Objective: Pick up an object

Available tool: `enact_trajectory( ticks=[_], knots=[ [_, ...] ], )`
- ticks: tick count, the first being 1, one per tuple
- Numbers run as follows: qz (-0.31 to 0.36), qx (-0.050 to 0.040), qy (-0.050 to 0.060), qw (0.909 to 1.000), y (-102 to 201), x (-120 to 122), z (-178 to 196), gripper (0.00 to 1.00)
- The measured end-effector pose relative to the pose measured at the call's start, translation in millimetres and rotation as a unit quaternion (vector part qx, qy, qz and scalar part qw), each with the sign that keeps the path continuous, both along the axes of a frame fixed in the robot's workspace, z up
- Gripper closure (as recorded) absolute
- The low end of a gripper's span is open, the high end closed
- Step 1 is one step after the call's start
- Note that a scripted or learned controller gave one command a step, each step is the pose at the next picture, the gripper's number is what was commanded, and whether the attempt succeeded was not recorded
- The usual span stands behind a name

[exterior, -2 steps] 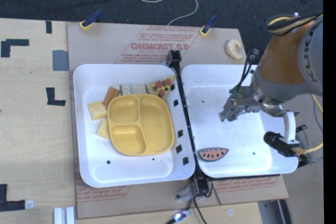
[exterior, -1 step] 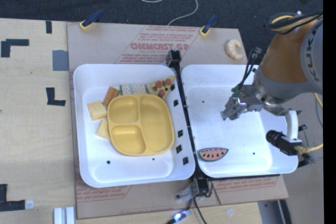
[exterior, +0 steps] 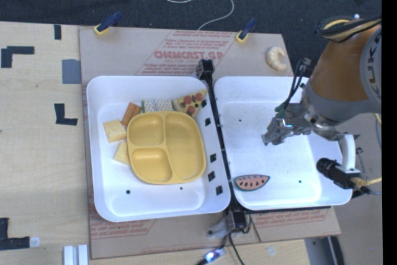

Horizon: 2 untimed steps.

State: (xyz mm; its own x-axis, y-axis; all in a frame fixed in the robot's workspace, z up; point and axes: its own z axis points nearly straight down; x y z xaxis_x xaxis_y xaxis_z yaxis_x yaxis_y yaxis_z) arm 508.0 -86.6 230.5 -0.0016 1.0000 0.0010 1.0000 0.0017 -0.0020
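Watermelon slice (exterior: 251,182) looks thin, light and stiff, best pinched across its width; claw (exterior: 273,135) state unclear.

Items (exterior: 162,106) behind yellow tray (exterior: 166,147) — half-hidden

Bench (exterior: 37,152): pale wood top with dark angular marks at left. On it, a cardboard sheet (exterior: 180,53) with red lettering, held by two blue-and-yellow clamps (exterior: 108,23) at its far edge. On the cardboard: two white bins (exterior: 99,152) side by side, touching; a small beige lump (exterior: 276,58) near the far right corner.
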Motion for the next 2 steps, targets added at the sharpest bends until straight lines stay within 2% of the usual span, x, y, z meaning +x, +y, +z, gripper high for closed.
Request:
enact_trajectory(
  ticks=[1, 2],
  knots=[
    [0.0, -0.0003, 0.0, 1.0, -3, 9, 3, 1.0],
    [-0.001, -0.0007, 0.001, 1.0, -5, -1, -11, 1.0]
  ],
)
